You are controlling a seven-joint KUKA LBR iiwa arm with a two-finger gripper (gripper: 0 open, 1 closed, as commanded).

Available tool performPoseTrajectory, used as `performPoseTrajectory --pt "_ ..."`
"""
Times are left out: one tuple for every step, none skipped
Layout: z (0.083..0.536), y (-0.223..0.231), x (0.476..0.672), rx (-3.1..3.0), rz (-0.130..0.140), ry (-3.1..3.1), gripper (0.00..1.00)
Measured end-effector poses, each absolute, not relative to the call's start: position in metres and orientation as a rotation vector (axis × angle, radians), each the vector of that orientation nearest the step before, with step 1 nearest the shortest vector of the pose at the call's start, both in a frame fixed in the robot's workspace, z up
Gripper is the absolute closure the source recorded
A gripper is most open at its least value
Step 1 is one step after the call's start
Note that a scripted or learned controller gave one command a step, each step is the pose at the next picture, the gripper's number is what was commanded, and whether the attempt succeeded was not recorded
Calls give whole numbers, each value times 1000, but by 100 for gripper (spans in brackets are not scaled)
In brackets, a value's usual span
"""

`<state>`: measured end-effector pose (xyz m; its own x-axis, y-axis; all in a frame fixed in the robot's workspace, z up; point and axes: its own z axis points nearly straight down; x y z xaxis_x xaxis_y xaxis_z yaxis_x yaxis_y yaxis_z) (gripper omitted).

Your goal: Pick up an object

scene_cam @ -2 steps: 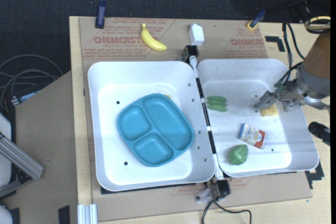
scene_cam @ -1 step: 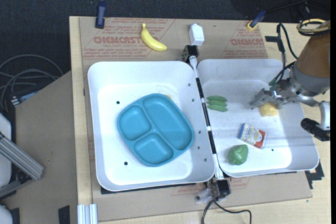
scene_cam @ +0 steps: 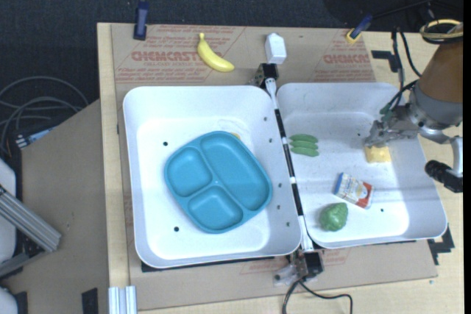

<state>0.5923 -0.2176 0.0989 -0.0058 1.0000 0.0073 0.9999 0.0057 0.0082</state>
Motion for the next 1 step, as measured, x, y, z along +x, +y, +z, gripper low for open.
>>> performPoseTrajectory --pt "97 -219 590 2217 10 2227 0"
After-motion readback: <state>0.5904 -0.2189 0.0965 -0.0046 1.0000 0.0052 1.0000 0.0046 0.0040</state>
